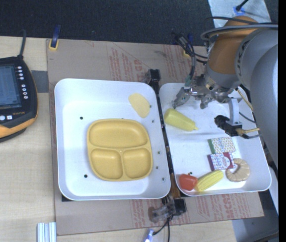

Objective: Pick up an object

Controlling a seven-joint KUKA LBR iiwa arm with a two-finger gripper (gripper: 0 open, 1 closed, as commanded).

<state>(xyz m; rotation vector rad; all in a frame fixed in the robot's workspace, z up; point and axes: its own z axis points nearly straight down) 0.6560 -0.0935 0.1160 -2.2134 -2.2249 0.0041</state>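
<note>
- Gripper [192,98] hangs over the far end of the right bin [264,183], fingers spread apart with nothing between them.
- Yellow corn-shaped piece [180,120] lies tilted on the right bin floor just below the gripper, near the divide between bins; contact with the fingertips cannot be judged.
- Near end of the right bin holds a red piece [187,181] touching a second yellow corn cob [210,179], a round tan cookie-like item [238,170] beside that, and two small printed packets [221,153] above them.
- Left bin [67,135] holds a yellow three-compartment tray [119,148] lying flat at centre, and a pale yellow oval piece [140,105] near its far right corner.
- Black and orange handheld pendant [4,100] rests on the bench, well apart to the left of both bins.
</note>
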